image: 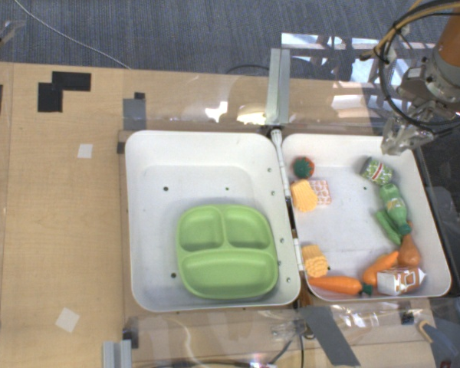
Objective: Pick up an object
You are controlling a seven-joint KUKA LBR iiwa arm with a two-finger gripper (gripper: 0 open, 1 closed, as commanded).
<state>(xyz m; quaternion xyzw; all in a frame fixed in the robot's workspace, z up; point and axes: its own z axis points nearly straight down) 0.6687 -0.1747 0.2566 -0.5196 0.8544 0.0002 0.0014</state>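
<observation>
The arm (454, 52) is cut off by the top and right edges. The gripper (402, 139) is blurred, so its fingers cannot be told apart. The can's (399, 281) label is too small to read. The counter (54, 228) runs past the left edge.

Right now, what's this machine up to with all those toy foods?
A robot arm's gripper hangs over the far corner of the right bin, close to a small green-and-white can. It holds nothing yet. Toy foods lie scattered in that bin, while a green divided plate sits in the left bin.
</observation>
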